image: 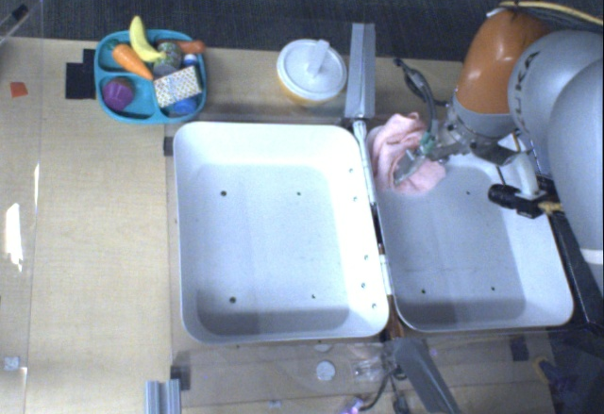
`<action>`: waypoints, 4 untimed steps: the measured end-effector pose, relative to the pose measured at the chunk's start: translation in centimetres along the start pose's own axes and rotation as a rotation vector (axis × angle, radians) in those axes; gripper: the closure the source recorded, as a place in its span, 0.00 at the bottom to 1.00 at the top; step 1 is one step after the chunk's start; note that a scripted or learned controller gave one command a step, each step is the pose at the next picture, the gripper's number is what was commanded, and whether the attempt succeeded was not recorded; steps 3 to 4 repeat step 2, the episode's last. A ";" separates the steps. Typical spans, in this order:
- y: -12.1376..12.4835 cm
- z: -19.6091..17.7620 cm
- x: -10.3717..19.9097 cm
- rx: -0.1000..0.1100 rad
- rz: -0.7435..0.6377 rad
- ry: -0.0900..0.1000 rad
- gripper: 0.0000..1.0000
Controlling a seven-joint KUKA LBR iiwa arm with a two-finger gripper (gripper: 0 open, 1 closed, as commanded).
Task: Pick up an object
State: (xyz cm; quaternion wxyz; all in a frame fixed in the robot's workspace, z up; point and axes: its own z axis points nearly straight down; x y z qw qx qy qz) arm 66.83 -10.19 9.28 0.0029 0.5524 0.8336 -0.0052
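The counter is pale wood and carries two shallow white bins side by side. The left bin is the larger of the two in view, with a few small dark holes in its floor. The right bin sits just beside it, the two rims touching along a narrow seam.

The grey arm comes in from the right, its orange band above the wrist, and leans down over the far left corner of the right bin.

A crumpled pink cloth lies in that corner, bunched against the bin's left wall and far rim. The gripper is down in the cloth; pink fabric shows on both sides of the metal tip. Whether the jaws are open, closed, or actually pinching the cloth cannot be told, since the folds hide them.

Beyond the bins, a white lidded cup stands on the counter near the seam, beside a grey upright post. Farther left sits a blue divided tray holding toy food: a yellow banana, an orange carrot, and a purple piece.
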 end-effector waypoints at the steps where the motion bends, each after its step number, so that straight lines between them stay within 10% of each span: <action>1: 0.4 -1.2 0.2 -0.013 -0.005 -0.002 1.00; 2: 2.9 -9.9 6.3 -0.016 -0.166 0.005 1.00; 4: 2.9 -9.9 6.3 -0.016 -0.166 0.005 1.00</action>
